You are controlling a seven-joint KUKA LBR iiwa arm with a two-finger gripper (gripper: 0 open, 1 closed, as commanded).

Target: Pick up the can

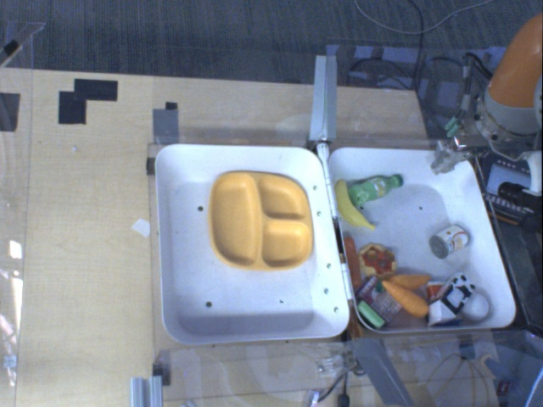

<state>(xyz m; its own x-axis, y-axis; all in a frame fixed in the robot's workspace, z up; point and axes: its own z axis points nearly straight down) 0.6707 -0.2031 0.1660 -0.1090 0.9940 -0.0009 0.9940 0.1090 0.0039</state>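
The can (448,241) is small and silver with a pale label. It lies on its side on the floor of the right bin (492,227), toward that bin's right wall. My gripper (444,156) hangs over the bin's far right corner, up and slightly left of the can and well apart from it. The grey wrist and orange band (517,70) rise behind it at the view's upper right. Nothing shows in the gripper.
A green bottle (374,188) and a banana (351,207) lie at the right bin's far left. A carrot (404,293), packets and a black-and-white box (456,295) crowd its near edge. A yellow compartment tray (259,219) sits in the left bin (182,253).
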